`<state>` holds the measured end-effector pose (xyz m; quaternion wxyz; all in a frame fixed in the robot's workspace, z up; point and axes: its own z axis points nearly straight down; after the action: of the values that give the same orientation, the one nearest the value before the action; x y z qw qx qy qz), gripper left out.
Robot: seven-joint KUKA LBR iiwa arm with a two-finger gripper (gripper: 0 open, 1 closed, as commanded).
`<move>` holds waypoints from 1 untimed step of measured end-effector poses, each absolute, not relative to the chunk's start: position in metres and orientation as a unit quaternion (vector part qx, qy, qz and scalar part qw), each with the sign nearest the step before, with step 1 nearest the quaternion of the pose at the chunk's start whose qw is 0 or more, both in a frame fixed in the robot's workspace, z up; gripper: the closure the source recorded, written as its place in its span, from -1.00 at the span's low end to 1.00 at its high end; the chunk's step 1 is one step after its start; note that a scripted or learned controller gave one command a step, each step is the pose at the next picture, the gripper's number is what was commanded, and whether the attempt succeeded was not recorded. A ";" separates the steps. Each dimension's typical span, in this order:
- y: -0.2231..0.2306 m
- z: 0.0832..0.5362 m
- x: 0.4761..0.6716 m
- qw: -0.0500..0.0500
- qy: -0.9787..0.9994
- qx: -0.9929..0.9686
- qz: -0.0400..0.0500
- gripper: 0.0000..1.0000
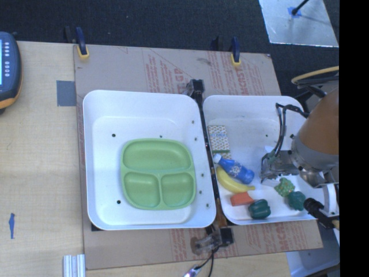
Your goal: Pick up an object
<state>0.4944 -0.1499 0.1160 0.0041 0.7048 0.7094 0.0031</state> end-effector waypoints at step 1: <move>-0.150 0.114 0.493 0.002 0.709 0.705 0.002 -1.00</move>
<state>0.4929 -0.1501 0.1136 0.0019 0.7048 0.7094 0.0019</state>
